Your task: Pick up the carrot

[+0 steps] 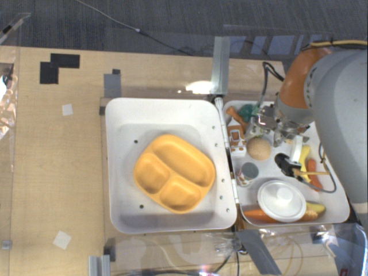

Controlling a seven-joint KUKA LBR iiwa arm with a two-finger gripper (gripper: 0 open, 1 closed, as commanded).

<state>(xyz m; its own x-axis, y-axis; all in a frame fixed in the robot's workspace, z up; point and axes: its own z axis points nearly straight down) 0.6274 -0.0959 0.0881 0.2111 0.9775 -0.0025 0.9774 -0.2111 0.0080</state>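
Lying along the near edge of the right bin (344, 207), the carrot (260, 215) is half hidden under the white bowl (281, 199), with only its orange left end showing. Left of it, the left bin (121, 211) holds a yellow divided plate (174, 172) with bare floor all around. Farther back, the right bin is crowded: a tan ball (259, 149) and small items sit tightly together. The gripper (280, 128) hovers over the far clutter, well apart from the carrot; whether it is clenched or released, I cannot tell.
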